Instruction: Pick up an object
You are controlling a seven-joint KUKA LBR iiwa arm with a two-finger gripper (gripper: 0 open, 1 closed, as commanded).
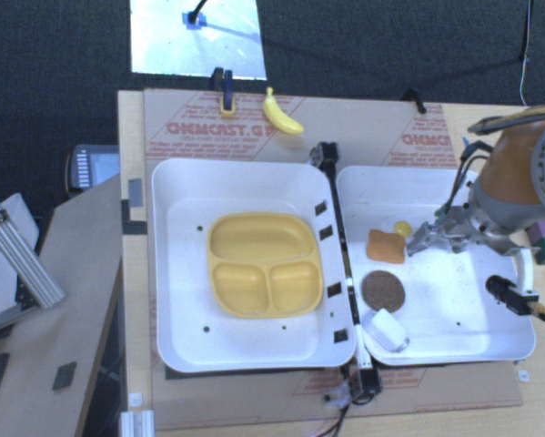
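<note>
Yellow is what catches the eye first: a yellow divided tray (259, 264) sits in the left bin (176, 244), and a toy banana (281, 115) lies on the cardboard sheet (363, 126) behind both bins. Over in the right bin (454, 335), the grey arm (518, 176) reaches in from the right, its gripper (424, 238) low over the bin floor. The fingers sit just beside an orange block (386, 246), and I cannot tell from here whether they are open or closed. A small yellow piece (402, 228) lies just behind the block. Nearer the front there is a brown disc (382, 290), and a white cup-like object (384, 330) lies in the front left corner of that bin.
</note>
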